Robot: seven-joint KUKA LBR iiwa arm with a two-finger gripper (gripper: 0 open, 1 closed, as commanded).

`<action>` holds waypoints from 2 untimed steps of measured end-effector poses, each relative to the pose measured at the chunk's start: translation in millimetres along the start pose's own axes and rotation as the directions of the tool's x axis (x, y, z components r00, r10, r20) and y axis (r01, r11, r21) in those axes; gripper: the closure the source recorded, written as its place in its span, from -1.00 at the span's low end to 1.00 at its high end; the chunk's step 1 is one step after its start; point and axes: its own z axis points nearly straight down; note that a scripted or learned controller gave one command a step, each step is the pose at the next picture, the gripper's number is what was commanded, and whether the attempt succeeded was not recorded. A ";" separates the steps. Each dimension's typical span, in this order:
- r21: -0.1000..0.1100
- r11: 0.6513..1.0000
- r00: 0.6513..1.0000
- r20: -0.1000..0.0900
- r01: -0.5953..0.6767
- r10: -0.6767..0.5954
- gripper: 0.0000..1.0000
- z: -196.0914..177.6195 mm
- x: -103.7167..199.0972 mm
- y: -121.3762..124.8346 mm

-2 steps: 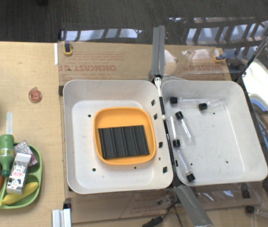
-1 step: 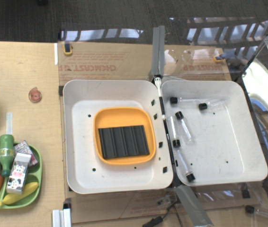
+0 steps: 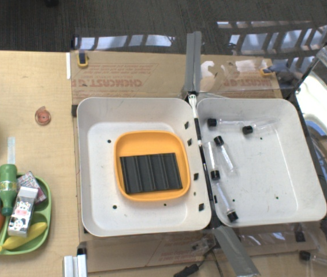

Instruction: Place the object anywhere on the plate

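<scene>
Ribbed dark slab (image 3: 151,173) lies flat on glossy rounded-square orange plate (image 3: 152,145).

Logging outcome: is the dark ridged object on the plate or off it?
On it: the dark ridged object lies flat inside the orange plate, orange rim visible all around.

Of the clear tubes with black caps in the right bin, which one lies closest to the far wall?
The tube lying crosswise along the back of the right bin. The others lie lengthwise near the left wall, closer to the camera.
</scene>
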 end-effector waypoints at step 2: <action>0.000 0.877 0.877 0.000 0.480 -0.480 1.00 160.0 -40.1 -9.3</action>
